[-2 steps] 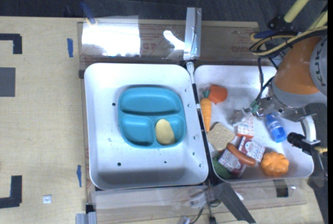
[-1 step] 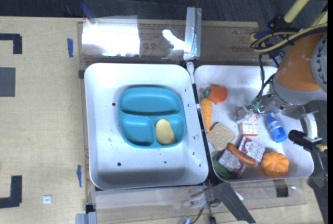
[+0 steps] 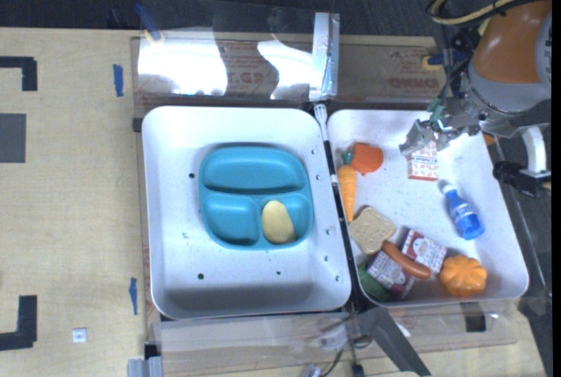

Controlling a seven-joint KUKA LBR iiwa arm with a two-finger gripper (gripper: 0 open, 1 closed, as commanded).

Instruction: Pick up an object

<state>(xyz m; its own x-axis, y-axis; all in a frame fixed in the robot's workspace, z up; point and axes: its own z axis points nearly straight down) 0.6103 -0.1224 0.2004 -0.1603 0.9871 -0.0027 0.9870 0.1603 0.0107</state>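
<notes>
Where the claw [image 3: 427, 136] hangs — grip unreadable — a flat red-white packet [image 3: 423, 165] lies below.

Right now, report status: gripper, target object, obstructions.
Gripper low over the right bin, far side. Small red-and-white packet directly beneath it, not visibly gripped. Blue bottle close by; orange tomato-like toy to the packet's left.
</notes>
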